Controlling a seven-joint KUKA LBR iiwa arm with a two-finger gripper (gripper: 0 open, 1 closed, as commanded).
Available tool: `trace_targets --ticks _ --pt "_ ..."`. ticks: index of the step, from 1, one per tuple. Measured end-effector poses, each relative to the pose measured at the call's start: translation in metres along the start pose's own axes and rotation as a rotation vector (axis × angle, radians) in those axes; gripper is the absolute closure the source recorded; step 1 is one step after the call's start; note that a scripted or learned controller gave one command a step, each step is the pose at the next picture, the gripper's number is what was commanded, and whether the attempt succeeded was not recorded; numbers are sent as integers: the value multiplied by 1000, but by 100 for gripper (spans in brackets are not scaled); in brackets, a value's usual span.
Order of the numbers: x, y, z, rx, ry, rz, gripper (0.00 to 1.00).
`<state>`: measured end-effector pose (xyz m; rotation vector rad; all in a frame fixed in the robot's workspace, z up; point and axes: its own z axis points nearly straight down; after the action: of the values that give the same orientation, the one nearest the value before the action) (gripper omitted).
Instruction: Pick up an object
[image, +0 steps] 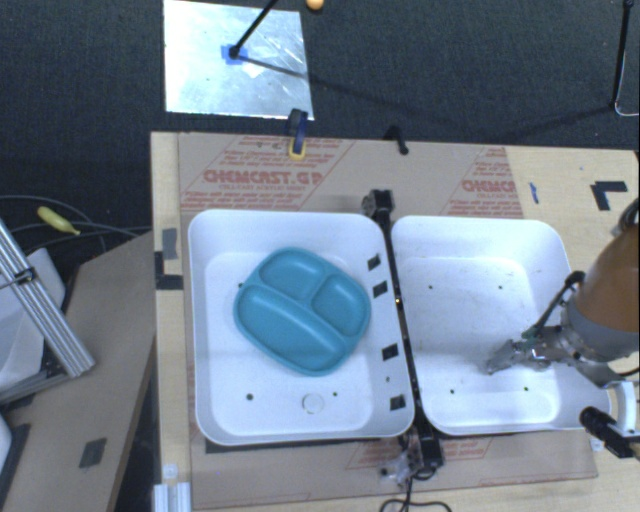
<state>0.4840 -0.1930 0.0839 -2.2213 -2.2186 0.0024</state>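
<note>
A blue divided plate (302, 308) lies flat in the middle of the left bin (215, 240), turned a little askew. My gripper (503, 358) is low over the right bin (470, 240), near that bin's front right part, pointing left. It is well apart from the plate, with the divider between the bins in between. I see nothing in it. The arm's orange band (610, 285) rises behind it at the right edge.
A small pale round spot (313, 403) shows on the left bin's floor in front of the plate. Black clips (380, 290) line the divider. Behind the bins lies a cardboard sheet (330, 170) with a yellow and black clamp (297, 135).
</note>
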Motion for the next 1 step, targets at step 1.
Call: trace_targets --ticks 1 --pt "57 80 -43 -14 0 -13 0"
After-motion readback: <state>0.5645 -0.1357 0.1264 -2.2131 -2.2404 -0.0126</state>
